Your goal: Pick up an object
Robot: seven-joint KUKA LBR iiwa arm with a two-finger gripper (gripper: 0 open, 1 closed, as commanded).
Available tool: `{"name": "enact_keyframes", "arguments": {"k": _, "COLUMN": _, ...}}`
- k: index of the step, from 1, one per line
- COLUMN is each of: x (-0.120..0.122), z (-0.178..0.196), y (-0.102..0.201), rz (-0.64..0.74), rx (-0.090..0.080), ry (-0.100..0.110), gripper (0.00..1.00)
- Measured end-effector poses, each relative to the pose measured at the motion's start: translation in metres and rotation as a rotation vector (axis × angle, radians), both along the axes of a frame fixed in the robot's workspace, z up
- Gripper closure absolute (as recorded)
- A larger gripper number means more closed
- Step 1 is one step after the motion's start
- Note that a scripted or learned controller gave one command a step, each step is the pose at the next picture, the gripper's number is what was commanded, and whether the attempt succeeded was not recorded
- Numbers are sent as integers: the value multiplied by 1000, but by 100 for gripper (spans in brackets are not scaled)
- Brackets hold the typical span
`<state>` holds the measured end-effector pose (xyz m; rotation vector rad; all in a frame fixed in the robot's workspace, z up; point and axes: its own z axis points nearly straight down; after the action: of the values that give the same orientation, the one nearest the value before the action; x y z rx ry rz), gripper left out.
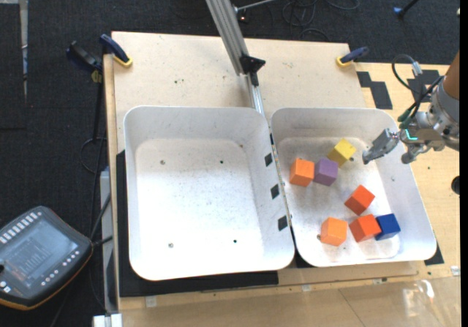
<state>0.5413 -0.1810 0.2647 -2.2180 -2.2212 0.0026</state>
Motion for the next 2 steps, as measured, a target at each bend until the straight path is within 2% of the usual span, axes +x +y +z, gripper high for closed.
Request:
{"name": "enact_keyframes", "arguments": {"k": 1, "x": 1, "z": 2, "y": 0, "rz": -1, "rx": -1, "ry": -3, "gripper": 0}}
{"name": "enact_keyframes", "arguments": {"k": 2, "x": 2, "z": -43, "y": 5, "rz": -1, "rx": 0, "ry": 1, "gripper": 0}}
